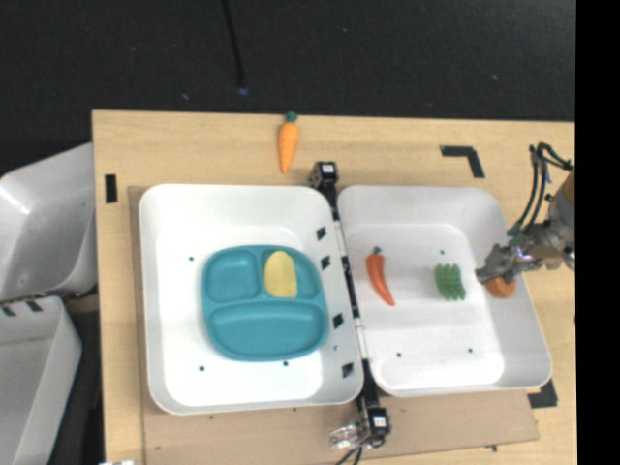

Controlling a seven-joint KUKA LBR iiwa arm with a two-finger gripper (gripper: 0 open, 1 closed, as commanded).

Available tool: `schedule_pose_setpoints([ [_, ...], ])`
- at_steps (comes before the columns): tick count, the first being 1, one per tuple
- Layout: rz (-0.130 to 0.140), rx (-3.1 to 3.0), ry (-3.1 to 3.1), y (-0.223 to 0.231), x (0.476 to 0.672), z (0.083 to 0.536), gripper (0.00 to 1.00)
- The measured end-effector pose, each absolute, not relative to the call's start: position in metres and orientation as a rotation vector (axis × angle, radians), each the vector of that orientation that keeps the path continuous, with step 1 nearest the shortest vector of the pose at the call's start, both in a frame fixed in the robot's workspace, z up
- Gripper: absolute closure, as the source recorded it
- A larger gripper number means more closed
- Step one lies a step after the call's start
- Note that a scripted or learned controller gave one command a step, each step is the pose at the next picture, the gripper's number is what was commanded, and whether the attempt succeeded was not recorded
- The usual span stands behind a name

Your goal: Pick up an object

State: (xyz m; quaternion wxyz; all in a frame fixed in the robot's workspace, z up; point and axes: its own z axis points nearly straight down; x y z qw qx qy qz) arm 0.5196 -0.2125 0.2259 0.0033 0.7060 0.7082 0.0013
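Two white bins sit side by side on the bench, and the hand hangs at the right edge of the frame, over the right rim of the right bin. A small orange-red object shows just under the hand, touching or nearly touching it — whether it sits between the fingers or merely lies beneath them is too small and blurred to settle, so I cannot tell how far the hand is open or whether it has hold of anything.

If that object is not held, the nearest other candidate is the green ridged piece, just to the left of the hand toward the middle of the right bin. Its long axis runs roughly up and down the frame. Further left in the same bin lies a red chili pepper, long axis also running top to bottom with a slight lean, its lower tip toward the lower right.

Everything else lies well apart from the hand: a blue divided plate in the left bin with a yellow piece in its upper right compartment, and a carrot on the bare bench above the bins, near the upper middle of the frame.

So the coming move, by my reading, turns on a short leftward travel at most — the pickable things all lie to the left of the hand.
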Motion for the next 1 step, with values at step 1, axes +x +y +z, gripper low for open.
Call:
schedule_pose_setpoints([
  [1, 0.003, 2.213, 2.221, -0.2119, 0.5189, 0.2697, 1.00],
])
